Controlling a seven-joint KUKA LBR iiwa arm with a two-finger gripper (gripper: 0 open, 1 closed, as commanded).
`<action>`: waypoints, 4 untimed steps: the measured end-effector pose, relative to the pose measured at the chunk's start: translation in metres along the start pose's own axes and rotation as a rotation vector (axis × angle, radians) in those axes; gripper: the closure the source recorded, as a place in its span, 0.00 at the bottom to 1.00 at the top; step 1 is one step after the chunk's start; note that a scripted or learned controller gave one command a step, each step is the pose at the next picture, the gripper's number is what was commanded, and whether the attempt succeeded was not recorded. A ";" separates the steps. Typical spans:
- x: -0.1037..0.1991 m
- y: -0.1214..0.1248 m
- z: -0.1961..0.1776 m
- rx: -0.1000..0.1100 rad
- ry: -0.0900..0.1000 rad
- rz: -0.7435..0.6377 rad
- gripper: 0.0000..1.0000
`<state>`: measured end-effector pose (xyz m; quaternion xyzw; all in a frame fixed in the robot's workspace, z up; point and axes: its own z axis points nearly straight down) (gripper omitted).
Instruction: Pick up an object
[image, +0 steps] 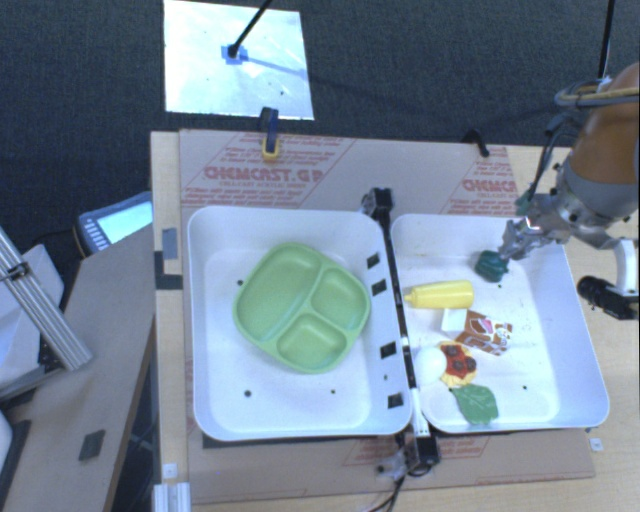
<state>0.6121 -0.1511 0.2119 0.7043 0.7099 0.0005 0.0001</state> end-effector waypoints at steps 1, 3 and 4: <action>0.059 -0.016 0.001 0.001 0.001 -0.001 1.00; 0.181 -0.033 -0.017 0.000 0.002 -0.004 1.00; 0.229 -0.052 -0.011 0.002 0.001 -0.002 1.00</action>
